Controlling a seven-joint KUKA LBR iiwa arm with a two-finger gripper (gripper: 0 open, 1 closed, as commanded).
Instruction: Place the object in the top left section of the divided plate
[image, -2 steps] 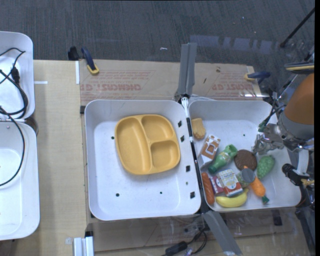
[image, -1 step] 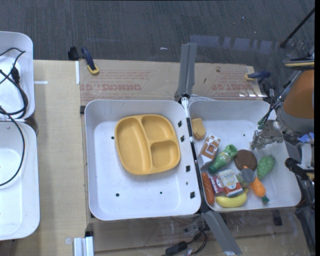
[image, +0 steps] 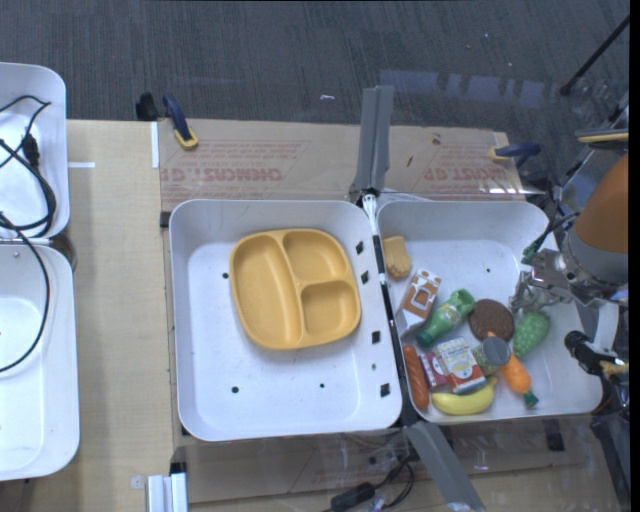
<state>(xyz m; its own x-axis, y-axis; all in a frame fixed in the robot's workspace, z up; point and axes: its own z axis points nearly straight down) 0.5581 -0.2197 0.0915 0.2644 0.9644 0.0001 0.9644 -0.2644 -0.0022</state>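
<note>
The yellow divided plate (image: 295, 288) lies in the left bin (image: 200, 330). It has one long section on its left side and two smaller ones on its right, and nothing lies in them. My gripper (image: 541, 283) hangs over the right side of the right bin (image: 480, 228), just above a green bumpy toy vegetable (image: 530, 333) and beside a brown round cookie (image: 491, 319). I see nothing held in it.
The right bin also holds a tan bread piece (image: 397, 257), an orange-white snack box (image: 421, 293), a green bottle (image: 447, 315), a red carton (image: 455, 362), a sausage (image: 415, 375), a banana (image: 463, 402) and a carrot (image: 517, 377). A grey divider (image: 375, 150) stands behind the bins.
</note>
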